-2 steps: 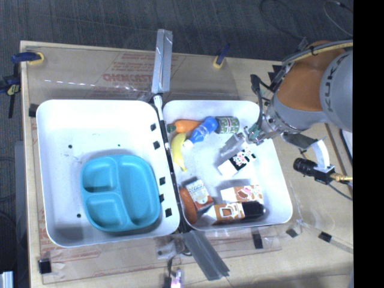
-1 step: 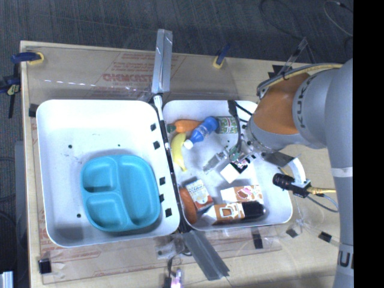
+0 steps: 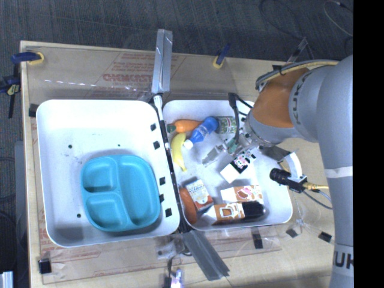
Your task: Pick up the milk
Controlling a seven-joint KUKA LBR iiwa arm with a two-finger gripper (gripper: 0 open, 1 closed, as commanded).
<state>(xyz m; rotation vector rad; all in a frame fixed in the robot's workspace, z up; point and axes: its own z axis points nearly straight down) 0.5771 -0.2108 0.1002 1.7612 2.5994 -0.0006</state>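
We count two bins on the surface: the left bin (image 3: pixel 54 131) holds one blue tray (image 3: pixel 120 192). The right bin (image 3: pixel 277 215) holds one banana (image 3: pixel 178 150), one blue-capped bottle (image 3: pixel 201 131) and one milk (image 3: pixel 242 194) at its near side. The gripper (image 3: pixel 240 155) hangs just above the milk; whether the jaws are released or clenched, we cannot tell.

"UK" on the arm (image 3: pixel 343 260)
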